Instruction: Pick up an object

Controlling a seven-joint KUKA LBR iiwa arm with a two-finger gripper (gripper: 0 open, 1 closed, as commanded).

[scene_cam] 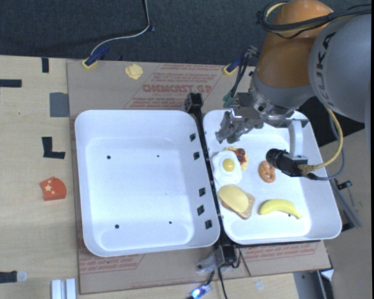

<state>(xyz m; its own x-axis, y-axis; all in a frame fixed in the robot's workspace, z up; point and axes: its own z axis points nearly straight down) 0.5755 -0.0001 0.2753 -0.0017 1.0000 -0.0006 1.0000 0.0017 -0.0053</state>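
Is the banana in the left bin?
No, the banana lies in the right bin, beside the sandwich.

Two shallow white bins sit side by side: a left bin (87,167) and a right bin (318,223). The right bin holds one fried egg (228,167), one banana (279,208), one sandwich (236,200) and one small brown pretzel-like piece (267,171). On the bench outside the bins lie one red piece (53,189) and one small yellow piece (134,71).
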